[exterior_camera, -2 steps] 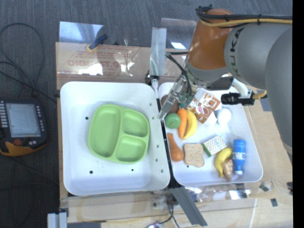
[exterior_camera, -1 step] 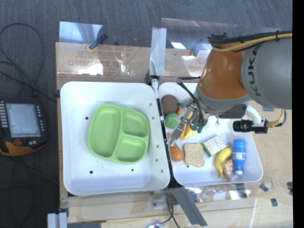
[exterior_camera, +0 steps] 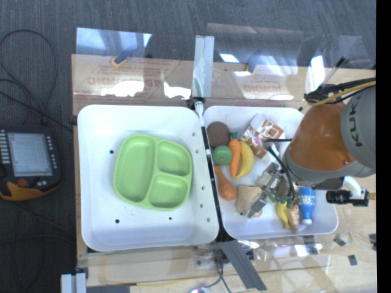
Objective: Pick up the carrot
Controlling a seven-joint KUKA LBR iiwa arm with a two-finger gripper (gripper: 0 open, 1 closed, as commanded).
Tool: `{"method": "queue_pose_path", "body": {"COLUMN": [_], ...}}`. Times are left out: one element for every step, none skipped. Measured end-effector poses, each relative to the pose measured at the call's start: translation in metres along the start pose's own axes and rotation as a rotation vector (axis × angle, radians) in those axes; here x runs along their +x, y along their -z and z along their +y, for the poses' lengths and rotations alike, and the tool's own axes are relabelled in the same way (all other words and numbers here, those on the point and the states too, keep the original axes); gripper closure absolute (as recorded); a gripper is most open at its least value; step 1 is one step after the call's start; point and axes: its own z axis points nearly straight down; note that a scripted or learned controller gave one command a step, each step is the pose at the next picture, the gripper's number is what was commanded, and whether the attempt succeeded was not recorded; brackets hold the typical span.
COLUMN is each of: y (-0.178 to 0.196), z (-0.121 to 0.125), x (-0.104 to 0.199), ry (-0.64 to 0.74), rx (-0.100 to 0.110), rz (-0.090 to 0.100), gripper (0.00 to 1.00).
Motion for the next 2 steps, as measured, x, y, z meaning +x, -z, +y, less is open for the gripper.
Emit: {"method": "queue_pose_path", "body": {"y": [-0.004,-0.005], "z": [0.065,0.090], "x": [-0.049,-0.093], "ry": [-0.288,-0.616], "rx": [-0.005,-0.005], "rz": [-0.007,-0.003], "gripper": [0.00,0.00]}}
